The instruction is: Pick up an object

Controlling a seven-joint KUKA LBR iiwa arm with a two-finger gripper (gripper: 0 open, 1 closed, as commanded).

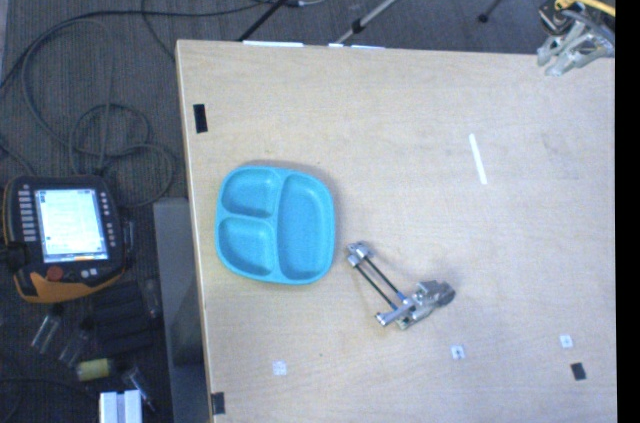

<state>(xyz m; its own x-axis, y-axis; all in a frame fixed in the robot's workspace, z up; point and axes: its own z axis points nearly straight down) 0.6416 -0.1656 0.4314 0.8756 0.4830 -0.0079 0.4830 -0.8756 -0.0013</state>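
Note:
A light blue plate [300, 231] with three compartments lies on the pale wooden tabletop [420, 111], left of centre. Just to its right lies a small metal tool [398, 293] with two thin parallel rods and a grey head, slanting towards the lower right. My gripper [573, 49] hangs at the table's far right corner, well away from both objects, with a yellow cable above it. Nothing shows in its grasp.
A short white strip [478, 158] lies on the table right of centre. Small black and white markers dot the table's edges. Off the table's left side, a teach pendant [65, 231] and cables lie on the dark floor. Stand legs cross the floor at the back.

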